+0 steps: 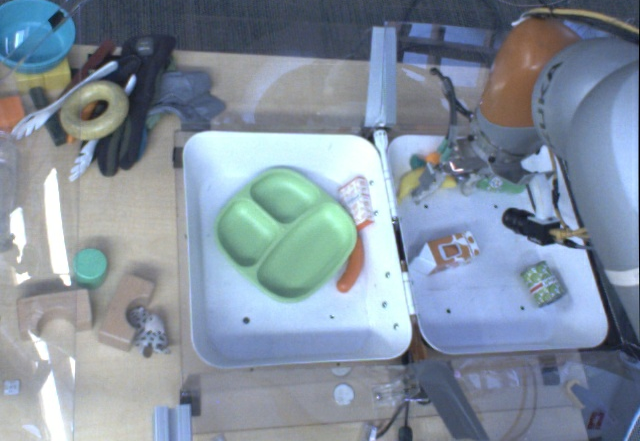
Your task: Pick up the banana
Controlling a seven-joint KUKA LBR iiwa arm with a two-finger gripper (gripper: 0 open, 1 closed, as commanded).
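Closest to the lens in the camera view, a small spotted toy (150, 332) lies on the bench (120, 219) beside a wooden block (125, 309), at about seven o'clock from the left bin (200, 259). A green cap (90, 266) sits just above them.

That bin holds a green divided plate (288, 232) near its middle. An orange carrot-like piece (349, 269) touches the plate's edge at four o'clock, and a red-and-white packet (357, 199) lies at its two o'clock.

In the right bin (500, 329), a green packet (541, 283) lies at four o'clock and a small orange-and-white carton (452, 251) sits near the centre. The banana (411, 183) rests at ten o'clock, close to the bin's wall. The gripper (447, 172) is low just beside it, at the banana's three o'clock. Whether it is released or clenched cannot be told, and nothing is seen grasped.

At ten o'clock on the bench are a blue bowl (35, 32), a yellow ring (95, 109) and a grey cloth (190, 94).
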